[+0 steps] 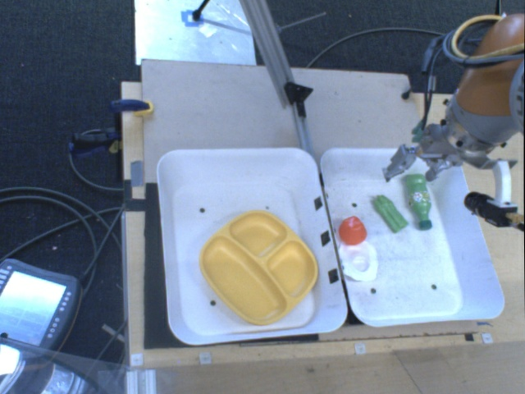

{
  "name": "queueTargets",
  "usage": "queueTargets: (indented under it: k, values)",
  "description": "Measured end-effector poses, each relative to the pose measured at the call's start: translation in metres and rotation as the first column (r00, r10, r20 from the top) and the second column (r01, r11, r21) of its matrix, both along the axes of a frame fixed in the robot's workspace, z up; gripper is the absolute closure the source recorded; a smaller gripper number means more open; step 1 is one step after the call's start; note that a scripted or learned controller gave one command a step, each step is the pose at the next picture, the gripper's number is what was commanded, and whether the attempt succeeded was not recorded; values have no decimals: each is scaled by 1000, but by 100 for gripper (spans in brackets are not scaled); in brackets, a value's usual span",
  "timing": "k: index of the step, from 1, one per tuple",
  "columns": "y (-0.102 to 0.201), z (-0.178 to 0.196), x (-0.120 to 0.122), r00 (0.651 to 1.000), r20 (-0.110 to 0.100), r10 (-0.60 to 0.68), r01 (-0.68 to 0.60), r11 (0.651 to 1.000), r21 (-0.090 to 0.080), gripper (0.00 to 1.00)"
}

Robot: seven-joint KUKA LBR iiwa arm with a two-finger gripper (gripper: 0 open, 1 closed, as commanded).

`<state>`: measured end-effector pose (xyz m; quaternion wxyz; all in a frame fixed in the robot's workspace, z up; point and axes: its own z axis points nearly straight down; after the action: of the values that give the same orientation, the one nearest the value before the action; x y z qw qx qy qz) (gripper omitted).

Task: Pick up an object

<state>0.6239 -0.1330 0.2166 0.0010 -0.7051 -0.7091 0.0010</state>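
My gripper (416,165) hangs over the far part of the right bin (467,298), its fingers spread open with nothing between them. Just in front of it lies a green bottle (418,199) with a white label, its far end close below the fingertips. To the bottle's left rests a small green pickle-like piece (390,213). A red round toy (353,231) and a white fried-egg toy (359,263) lie at the bin's left wall.
The left bin (189,183) holds a yellow divided plate (258,266). A slanted metal pole (275,52) rises behind the bins. Cables and a teach pendant (29,302) lie off the bench to the left.
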Motion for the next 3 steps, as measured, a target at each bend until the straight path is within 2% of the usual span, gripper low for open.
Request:
queueTargets:
  k: [1,2,3]
  values:
    - [6,-53,9,1000,1,3,-3,1000,0,0]
    - [4,-96,4,1000,0,-4,4,1000,0,0]
    - [4,-82,6,1000,7,-5,5,1000,0,100]
